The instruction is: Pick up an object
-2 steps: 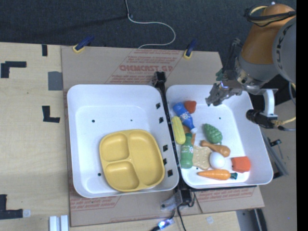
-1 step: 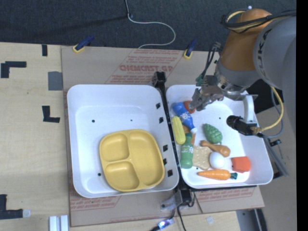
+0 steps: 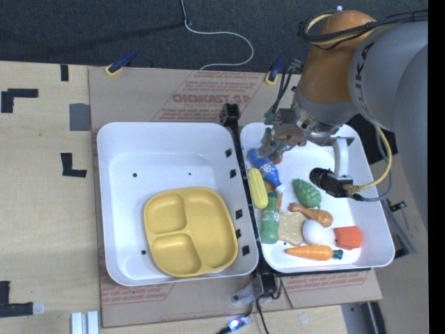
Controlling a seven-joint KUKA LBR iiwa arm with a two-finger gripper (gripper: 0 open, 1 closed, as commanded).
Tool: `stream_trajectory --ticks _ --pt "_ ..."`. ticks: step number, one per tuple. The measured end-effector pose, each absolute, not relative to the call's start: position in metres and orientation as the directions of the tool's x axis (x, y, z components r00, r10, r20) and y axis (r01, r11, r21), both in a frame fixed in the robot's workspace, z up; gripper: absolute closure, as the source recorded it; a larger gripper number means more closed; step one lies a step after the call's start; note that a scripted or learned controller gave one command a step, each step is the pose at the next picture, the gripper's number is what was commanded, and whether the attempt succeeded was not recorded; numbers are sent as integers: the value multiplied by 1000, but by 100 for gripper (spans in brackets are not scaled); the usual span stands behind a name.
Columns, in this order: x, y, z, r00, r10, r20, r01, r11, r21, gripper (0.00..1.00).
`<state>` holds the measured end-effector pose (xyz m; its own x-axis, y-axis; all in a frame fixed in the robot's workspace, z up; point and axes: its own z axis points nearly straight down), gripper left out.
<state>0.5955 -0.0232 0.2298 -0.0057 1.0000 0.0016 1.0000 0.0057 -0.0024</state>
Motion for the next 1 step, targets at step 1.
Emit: stream_trajectory --ticks 1 --pt "606 -34 231 -2 1000 0 1000 2 -1 100"
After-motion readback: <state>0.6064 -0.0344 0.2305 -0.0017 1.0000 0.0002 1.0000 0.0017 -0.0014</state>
